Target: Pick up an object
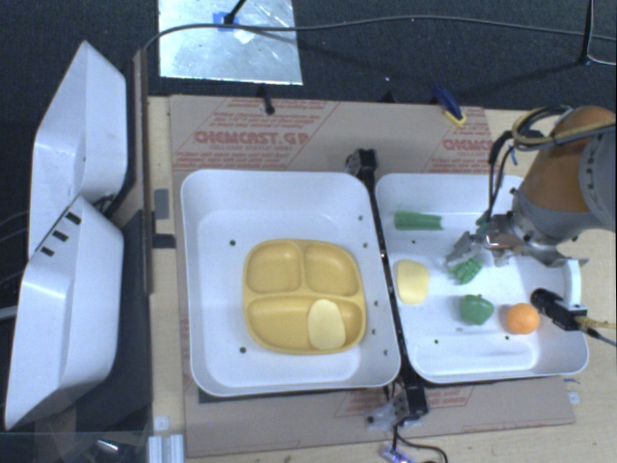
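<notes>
Nearest the camera, on the bench (289, 408), a yellow divided plate (289, 283) is seen in the left bin (207, 258), with a pale yellow oval piece (326, 324) lying in its front right compartment. In the right bin (559, 360), an orange ball (522, 318) and a green pepper-like toy (475, 308) are found side by side near the front, the ball to the right. A pale yellow piece (413, 281) lies just beside the bin's left wall. Farther back, the gripper (467, 252) is lowered onto a small ridged green toy (468, 271); whether the jaws are apart or together cannot be told. A long green piece (417, 221) lies toward the far wall.
</notes>
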You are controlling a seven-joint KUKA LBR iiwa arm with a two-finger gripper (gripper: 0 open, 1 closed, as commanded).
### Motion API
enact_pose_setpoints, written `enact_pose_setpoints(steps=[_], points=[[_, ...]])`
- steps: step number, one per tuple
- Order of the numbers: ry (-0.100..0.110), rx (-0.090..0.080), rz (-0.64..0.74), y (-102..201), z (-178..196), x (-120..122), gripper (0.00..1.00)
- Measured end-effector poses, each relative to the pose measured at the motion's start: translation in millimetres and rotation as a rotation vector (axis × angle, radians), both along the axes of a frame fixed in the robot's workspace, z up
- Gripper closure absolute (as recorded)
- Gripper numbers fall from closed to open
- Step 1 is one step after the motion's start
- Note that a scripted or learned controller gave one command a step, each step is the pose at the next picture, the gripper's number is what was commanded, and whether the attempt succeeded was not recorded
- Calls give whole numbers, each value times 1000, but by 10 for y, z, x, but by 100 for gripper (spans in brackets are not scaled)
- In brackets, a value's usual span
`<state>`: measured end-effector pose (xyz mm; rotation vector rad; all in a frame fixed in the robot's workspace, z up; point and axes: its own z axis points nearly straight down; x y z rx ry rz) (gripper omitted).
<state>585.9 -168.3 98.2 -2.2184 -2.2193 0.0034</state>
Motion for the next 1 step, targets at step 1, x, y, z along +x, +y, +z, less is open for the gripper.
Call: enact_pose_setpoints(steps=[1], points=[[-4,-1,0,3,-145,1,0]])
